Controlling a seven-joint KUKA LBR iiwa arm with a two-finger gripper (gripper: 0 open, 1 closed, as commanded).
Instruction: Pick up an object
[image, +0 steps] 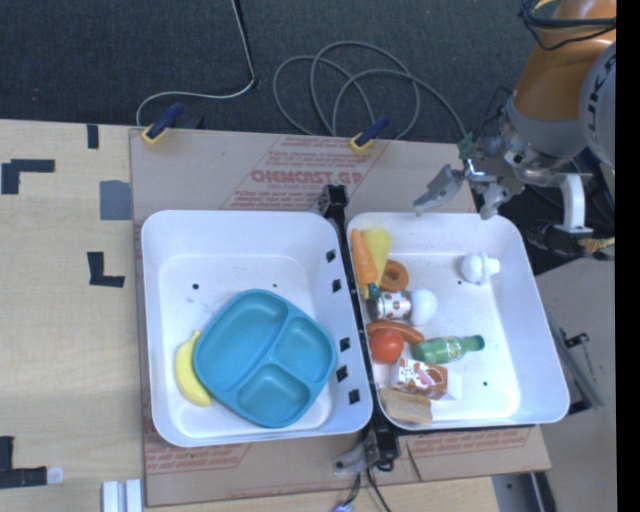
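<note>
My gripper hangs over the far edge of the right bin, open, with nothing between its spread fingers. Below it, apart from the rest, lies a small white object. Along the bin's left side sit a carrot, a yellow piece, an orange ring, a small can and a white egg. Nearer the front are a red tomato, a green bottle, a snack packet and a brown bread piece.
The left bin holds a blue divided plate with a banana tucked under its left edge. Cables loop on the dark floor behind the cardboard sheet. The right bin's right half is bare white floor.
</note>
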